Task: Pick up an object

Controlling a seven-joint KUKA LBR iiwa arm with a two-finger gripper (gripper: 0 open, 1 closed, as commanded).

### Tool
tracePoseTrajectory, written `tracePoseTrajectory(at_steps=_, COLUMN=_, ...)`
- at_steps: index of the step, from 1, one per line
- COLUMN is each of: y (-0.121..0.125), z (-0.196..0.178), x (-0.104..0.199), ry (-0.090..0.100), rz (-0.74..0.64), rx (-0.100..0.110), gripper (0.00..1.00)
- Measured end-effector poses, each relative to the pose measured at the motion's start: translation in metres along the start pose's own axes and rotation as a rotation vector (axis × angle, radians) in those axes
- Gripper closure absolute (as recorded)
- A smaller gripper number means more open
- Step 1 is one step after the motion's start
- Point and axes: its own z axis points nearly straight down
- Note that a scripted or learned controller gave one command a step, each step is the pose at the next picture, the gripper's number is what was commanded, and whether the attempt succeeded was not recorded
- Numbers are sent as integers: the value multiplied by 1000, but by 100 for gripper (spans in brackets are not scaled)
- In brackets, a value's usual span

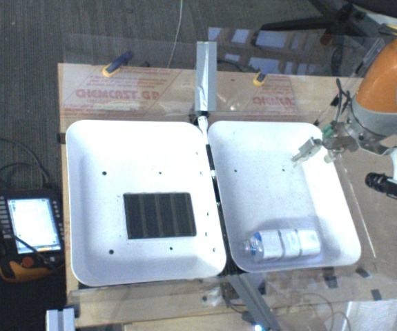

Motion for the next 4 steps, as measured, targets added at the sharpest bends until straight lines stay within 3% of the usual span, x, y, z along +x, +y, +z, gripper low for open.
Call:
tracePoseTrajectory(at_steps=1, y=-86, z=-65, x=11, ry=3, rz=191, rx=2, gripper=0)
tracePoseTrajectory(at_steps=2, y=-75, z=-49, x=33, ry=3, rz=151, rx=2, gripper=0)
tracePoseTrajectory(at_steps=3, y=-117, z=-115, x=44, ry=3, rz=131, rx=0, gripper=0)
tracePoseTrajectory(at_steps=4, y=-120, z=-201, x=23, ry=0, rz=312, rx=0, gripper=0)
